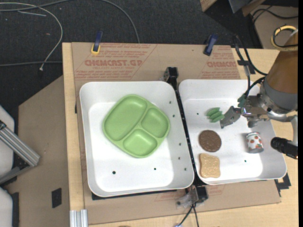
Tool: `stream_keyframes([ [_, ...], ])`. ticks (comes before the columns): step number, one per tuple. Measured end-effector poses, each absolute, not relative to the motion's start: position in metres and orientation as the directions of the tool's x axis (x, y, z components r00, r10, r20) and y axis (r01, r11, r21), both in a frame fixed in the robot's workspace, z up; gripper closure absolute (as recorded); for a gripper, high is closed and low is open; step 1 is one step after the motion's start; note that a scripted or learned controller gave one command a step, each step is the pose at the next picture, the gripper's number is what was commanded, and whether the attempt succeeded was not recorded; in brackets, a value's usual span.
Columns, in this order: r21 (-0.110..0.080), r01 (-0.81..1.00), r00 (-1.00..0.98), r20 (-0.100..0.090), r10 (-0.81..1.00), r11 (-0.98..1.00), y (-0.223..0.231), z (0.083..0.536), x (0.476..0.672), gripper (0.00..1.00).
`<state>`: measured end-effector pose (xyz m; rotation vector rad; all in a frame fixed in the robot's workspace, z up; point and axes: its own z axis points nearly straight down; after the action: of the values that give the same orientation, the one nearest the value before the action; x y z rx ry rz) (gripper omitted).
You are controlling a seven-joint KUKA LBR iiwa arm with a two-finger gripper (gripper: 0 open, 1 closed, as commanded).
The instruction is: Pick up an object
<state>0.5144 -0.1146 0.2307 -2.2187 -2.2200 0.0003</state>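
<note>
The right white bin (265,171) holds a green pea pod (214,113), a round brown patty (209,140), a slice of toast (209,166) and a small white cup with red spots (254,142). My gripper (240,120) hangs over this bin, just right of the pea pod and above the cup. Its fingers (229,117) are spread open with nothing between them. The grey arm with its orange band (286,74) comes in from the right.
A green divided plate (136,125) lies in the left white bin (94,164). A black divider (182,126) separates the two bins. Both rest on a cardboard sheet (118,60) held by blue clamps. A black part (285,146) juts in at the right bin's edge.
</note>
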Motion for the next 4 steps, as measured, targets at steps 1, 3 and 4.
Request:
stream_keyframes([
  [1, -0.008, 1.0, 0.001, 0.003, 1.0, -0.001, -0.111, 0.171, 0.506, 0.0],
  [3, -0.005, 1.0, 0.001, 0.003, 1.0, -0.001, -0.111, 0.083, 0.501, 0.0],
  [4, 0.0, 1.0, 0.001, 0.002, 1.0, -0.001, -0.111, 0.096, 0.502, 1.0],
])
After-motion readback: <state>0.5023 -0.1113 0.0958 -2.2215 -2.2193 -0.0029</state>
